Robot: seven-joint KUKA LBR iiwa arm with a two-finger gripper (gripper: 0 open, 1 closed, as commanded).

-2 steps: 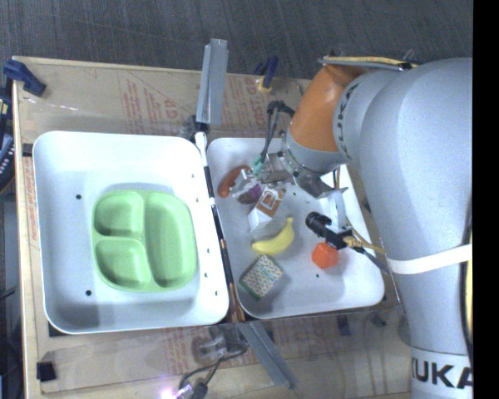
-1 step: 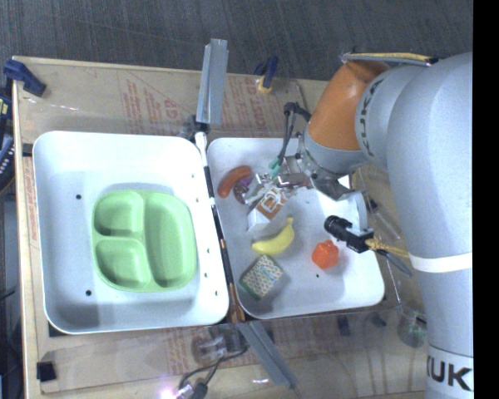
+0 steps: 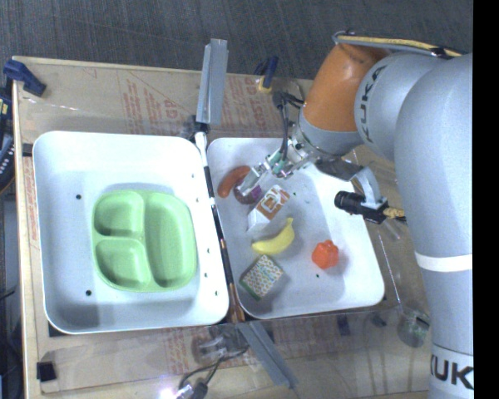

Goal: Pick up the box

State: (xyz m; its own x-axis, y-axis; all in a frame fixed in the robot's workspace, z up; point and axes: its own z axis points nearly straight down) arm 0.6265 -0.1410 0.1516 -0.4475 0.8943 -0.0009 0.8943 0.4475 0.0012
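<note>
My gripper (image 3: 276,166) hovers at the far side of the right bin (image 3: 362,281), just above the box (image 3: 269,204), a small carton lying flat left of centre. Whether my fingers are spread or pinched, I cannot tell. I should descend straight and close across its short sides. Its long axis runs from near-left to far-right, with the banana (image 3: 275,239) just beside its near end.
</note>
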